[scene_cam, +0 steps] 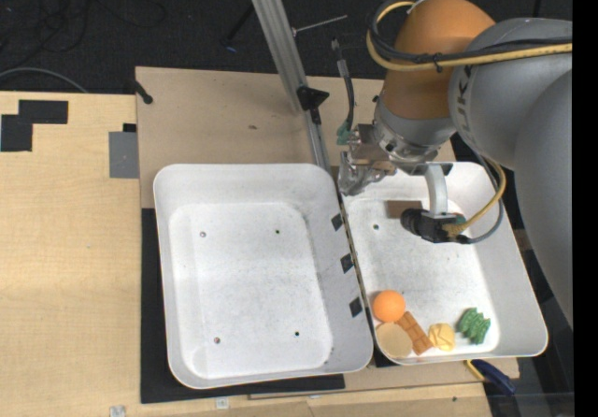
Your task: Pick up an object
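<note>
The tool hangs at the far left corner of the right bin, just beside the divider edge where that bin meets the left bin; whether it is spread or pressed together I cannot tell, since the wrist and cabling crowd it from above. Nothing can be seen between its tips. The things worth picking all sit at the opposite, near end of the right bin: an orange ball close to the divider, a tan disc just in front of it, a brown stick leaning between disc and ball, a pale yellow piece beside that, and a green toy nearest the right bin's outer wall. The main risk, as I judge it, comes from that clustering: the pieces touch or nearly touch, so a descent onto one could nudge its neighbours, and the ball would likely roll away. A descent close to the near rim or the divider could also land on the bin wall instead of an object. The loose yellow cable looping below the wrist might drag across the bin floor. Open room is generous in the middle of the right bin, between the tool and the cluster
</note>
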### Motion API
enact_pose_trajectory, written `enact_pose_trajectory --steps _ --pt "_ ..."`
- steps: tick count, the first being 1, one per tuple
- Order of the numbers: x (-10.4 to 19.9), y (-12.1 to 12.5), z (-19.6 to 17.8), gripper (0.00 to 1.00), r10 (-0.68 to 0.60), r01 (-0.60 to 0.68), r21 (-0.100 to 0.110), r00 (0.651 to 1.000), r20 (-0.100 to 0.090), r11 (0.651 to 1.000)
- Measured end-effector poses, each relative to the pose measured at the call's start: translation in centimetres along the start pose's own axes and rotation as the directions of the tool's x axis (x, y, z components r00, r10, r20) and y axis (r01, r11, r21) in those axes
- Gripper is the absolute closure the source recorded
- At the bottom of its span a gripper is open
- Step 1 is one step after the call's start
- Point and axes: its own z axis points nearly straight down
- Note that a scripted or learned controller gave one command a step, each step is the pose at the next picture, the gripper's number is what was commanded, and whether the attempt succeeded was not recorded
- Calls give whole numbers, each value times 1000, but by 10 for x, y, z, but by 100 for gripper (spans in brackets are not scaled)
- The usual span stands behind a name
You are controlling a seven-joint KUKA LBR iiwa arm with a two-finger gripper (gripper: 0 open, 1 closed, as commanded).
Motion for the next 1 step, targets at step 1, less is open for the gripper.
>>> enact_pose_trajectory --steps 1 --pt "52 -3 -12 100 -1 1 -3 1000 0 1000"
